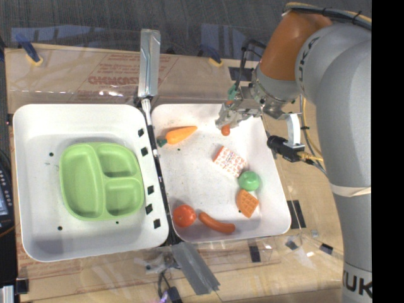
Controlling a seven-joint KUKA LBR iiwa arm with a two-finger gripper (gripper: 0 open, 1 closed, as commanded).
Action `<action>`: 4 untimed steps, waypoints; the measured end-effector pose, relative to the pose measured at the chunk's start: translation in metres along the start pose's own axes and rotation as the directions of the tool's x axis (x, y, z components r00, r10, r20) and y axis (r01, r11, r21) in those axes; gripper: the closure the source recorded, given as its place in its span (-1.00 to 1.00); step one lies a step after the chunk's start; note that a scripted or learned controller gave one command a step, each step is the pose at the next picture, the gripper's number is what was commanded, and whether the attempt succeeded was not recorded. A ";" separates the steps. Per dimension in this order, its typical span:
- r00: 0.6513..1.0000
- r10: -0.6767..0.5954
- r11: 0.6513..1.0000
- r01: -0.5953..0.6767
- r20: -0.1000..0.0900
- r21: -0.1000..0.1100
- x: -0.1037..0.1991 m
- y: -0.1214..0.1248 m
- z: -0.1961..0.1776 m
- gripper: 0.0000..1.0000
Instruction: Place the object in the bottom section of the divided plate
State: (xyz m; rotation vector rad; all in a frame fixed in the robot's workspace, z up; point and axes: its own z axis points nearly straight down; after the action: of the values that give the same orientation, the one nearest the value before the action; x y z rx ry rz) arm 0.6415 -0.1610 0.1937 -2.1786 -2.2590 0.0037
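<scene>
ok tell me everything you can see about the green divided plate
The green divided plate is a light green, rounded rectangle that looks like matte plastic. Raised ridges split it into three sections: one long section along its left side and two smaller ones stacked on its right. It lies flat, face up, near the middle of the left bin. Nothing rests in it, and the claw is far off over the right bin.

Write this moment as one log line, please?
gripper: over right bin, far corner | small orange piece: below it | divided plate: left bin
</scene>
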 end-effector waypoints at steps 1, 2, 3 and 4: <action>0.999 0.041 0.999 -0.041 0.000 0.002 0.061 -0.057 0.026 1.00; 0.994 -0.106 0.994 0.106 0.001 -0.004 0.138 -0.016 -0.087 1.00; 0.959 -0.284 0.959 0.284 0.001 0.002 0.213 -0.069 0.004 1.00; 0.999 -0.052 0.998 0.052 0.000 -0.019 0.273 -0.078 0.084 1.00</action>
State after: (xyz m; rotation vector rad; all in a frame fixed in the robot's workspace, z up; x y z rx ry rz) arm 0.5532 0.1092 0.1102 -2.1278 -2.3242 -0.0174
